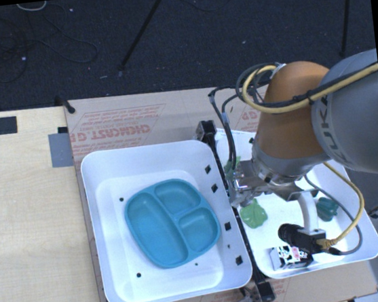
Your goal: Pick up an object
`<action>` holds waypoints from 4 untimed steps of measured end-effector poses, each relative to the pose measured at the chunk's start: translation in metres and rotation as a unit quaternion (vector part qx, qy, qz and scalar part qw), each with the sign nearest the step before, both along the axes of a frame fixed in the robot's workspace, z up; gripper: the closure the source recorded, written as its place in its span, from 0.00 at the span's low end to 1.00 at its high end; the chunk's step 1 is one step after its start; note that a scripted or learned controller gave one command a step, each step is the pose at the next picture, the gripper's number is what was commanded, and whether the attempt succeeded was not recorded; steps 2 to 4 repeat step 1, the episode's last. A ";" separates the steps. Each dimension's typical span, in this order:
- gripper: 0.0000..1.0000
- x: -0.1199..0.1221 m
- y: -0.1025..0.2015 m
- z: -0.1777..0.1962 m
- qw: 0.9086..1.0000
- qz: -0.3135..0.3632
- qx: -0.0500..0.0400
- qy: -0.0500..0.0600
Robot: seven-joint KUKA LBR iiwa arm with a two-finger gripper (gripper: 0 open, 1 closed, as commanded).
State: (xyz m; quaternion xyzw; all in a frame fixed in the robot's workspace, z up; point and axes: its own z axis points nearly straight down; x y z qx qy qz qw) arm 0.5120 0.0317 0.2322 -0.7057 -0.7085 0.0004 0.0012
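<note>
Nearest the lens is the arm [294,113], with its orange band riding high over the right bin [367,241] and covering most of that bin's 12 o'clock half. The claw [241,188] sits below the wrist at the bin's 9 o'clock wall, close to the divide between the two bins. Whether it is apart or together cannot be told from this angle, and nothing can be seen clamped in it.

Candidate items in the right bin:
- Pale green object [253,215], just beside the claw at its 5 o'clock, resting on the bin floor.
- Teal object [327,207], toward the bin's 3 o'clock side, well apart from the claw.
- Small printed item [291,256], at the bin's 6 o'clock edge.

The left bin [107,211] holds a blue divided plate [171,221] lying flat at its centre. Both bins stand on a cardboard sheet [124,124] on the tabletop [28,235].

Status, as a judgement: the approach looks complete or nearly so, with the pale green object the likely target. The grasp is not confirmed. The lift is not yet done; every item rests on a bin floor.
</note>
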 end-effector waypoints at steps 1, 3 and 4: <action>1.00 0.002 0.059 -0.010 1.000 0.001 0.000 0.001; 1.00 0.002 0.059 -0.010 1.000 0.001 0.000 0.001; 1.00 0.002 0.059 -0.010 1.000 0.001 0.000 0.001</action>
